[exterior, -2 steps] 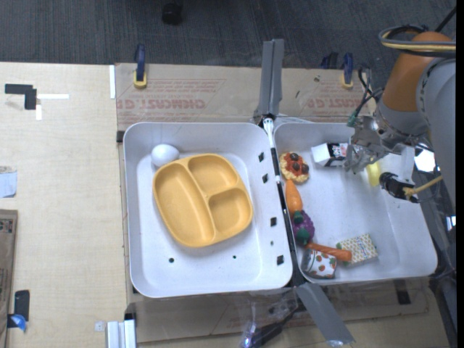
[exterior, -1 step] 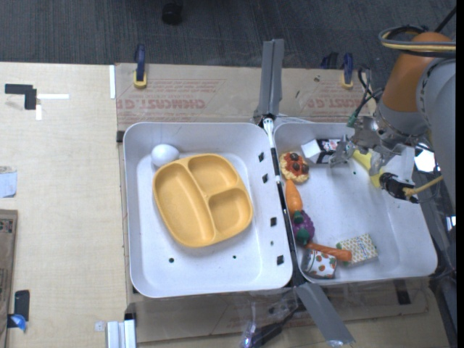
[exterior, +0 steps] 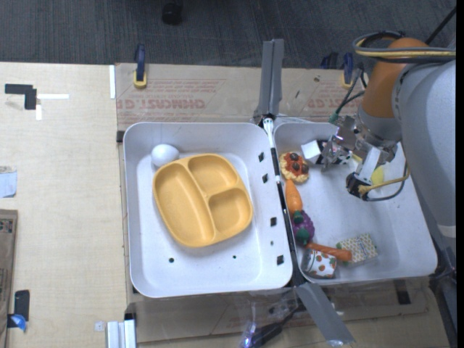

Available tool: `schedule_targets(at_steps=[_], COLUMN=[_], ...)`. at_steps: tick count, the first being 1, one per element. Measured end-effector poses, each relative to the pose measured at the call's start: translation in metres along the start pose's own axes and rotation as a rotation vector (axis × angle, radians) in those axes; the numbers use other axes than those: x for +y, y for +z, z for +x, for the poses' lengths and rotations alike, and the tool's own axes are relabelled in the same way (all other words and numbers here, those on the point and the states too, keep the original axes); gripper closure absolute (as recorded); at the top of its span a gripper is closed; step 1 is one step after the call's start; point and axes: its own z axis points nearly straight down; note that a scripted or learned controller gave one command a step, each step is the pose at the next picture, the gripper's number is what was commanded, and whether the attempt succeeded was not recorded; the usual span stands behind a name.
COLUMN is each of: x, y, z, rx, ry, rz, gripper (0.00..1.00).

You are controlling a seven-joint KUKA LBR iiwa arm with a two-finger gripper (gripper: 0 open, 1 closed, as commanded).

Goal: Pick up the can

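The arm comes in over the right bin (exterior: 406,216), its orange band sitting above the wrist, and the gripper (exterior: 328,153) hangs low over the far end of that bin, close to the wall that divides it from the left bin (exterior: 138,216). From where I stand I cannot tell whether the pincer is wide or narrow; the tips are lost in a dark tangle of metal and cable, and a small pale block sits right against them. The can (exterior: 321,264) lies on its side in the near corner of the right bin, tucked against the dividing wall, well apart from the gripper. An orange carrot (exterior: 330,251) lies just beside the can, touching or nearly touching its upper edge, and a speckled packet (exterior: 360,247) rests next to the carrot's far end. Further along the dividing wall from the can sit a purple bunch of grapes (exterior: 302,225), then a second orange piece (exterior: 293,195), then a small round tart (exterior: 295,166) nearest the gripper. In the left bin a yellow divided plate (exterior: 203,198) lies flat, with a white egg (exterior: 164,153) touching its far corner.
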Motion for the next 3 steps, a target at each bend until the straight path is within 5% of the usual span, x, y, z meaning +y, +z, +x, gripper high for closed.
schedule_targets(at_steps=[1,2,3], x=[0.001,-0.002,0.012], y=[-0.011,-0.006,-0.086], z=[0.005,-0.002,-0.059], rx=[0.011,0.000,0.025], ry=[-0.004,0.001,-0.045], rz=[-0.012,0.009,-0.052], gripper=[1.00,0.00,0.00])
